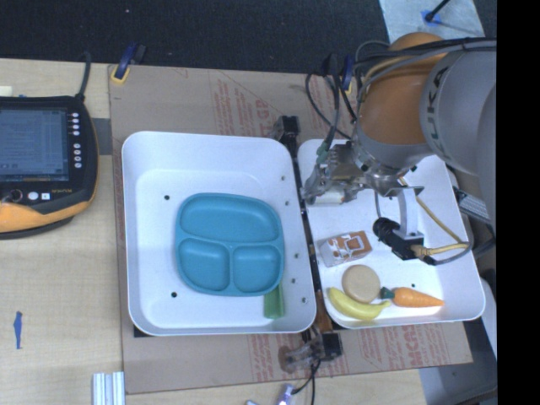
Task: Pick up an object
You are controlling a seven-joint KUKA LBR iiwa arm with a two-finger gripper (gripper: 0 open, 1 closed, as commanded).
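Gripper (325,184) state can't be told; banana (356,306) looks light, smooth, slightly soft, so best pinched across its curved middle.

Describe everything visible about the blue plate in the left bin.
The blue plate is a rounded-rectangle tray of matte, plastic-looking material, split into three compartments: one wide section along the far side and two smaller ones nearer the camera. It lies flat, right side up, on the floor of the left bin, about in the middle. A small green object lies at its near right corner; actual contact is unclear.
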